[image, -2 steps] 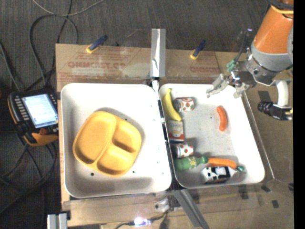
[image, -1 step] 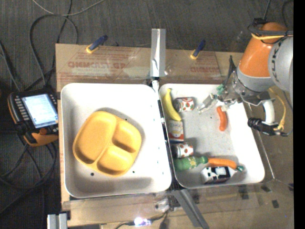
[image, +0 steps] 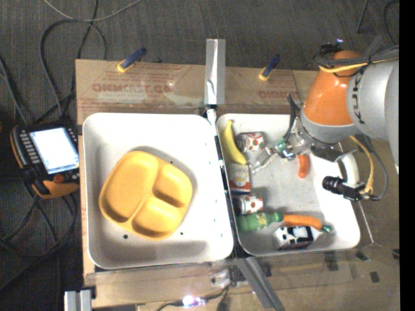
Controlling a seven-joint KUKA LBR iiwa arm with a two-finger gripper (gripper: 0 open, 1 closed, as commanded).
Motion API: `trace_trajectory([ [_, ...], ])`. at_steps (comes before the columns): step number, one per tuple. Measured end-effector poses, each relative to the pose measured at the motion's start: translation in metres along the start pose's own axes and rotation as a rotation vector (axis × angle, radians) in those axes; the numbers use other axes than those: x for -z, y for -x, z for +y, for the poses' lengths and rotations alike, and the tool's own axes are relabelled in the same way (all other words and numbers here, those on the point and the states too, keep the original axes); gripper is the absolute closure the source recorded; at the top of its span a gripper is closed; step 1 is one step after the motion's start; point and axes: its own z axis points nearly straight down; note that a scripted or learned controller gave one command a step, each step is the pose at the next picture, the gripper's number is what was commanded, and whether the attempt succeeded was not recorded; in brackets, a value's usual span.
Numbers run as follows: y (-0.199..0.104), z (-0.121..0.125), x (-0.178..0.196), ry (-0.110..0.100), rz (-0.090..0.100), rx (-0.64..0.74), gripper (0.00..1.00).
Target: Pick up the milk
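**White bins, and my gripper over the right one**

Grey and orange, my arm [image: 350,105] comes in from the right and ends above the upper middle of the right bin [image: 343,206]; my gripper [image: 275,153] hangs there, thin fingers pointing left and down toward the bin's left side; whether it is released or clenched I cannot tell, since the tips blur into the clutter beneath, and nothing shows plainly between them.

The milk [image: 293,236], a small carton with black and white patches, lies at the bottom edge of the right bin, well apart from my gripper; just above it, touching or nearly so, lies a carrot [image: 303,221]; to its left lies a green bottle [image: 258,222] on its side.

Along the left wall of that bin a banana [image: 231,142] lies lengthwise; beside it stands a red-and-white cup [image: 252,141], and lower down another like it [image: 250,204]; between them sits what may be a small can [image: 239,177], too blurred to name with certainty; a small orange-red piece [image: 303,166] lies under my wrist.

The left bin [image: 104,135] holds a yellow divided tray [image: 146,193], tilted a little off square; left of the bench a handheld screen [image: 50,149] glows on the floor.
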Motion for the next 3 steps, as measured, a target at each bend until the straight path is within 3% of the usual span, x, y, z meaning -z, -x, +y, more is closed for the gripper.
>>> trace_trajectory([
  [1,0.051,0.031,0.004,0.003,-0.001,0.061,0.0],
  [2,0.011,-0.005,-0.044,0.011,-0.01,0.144,0.0],
  [3,0.038,0.06,-0.045,0.01,-0.006,0.196,0.0],
])
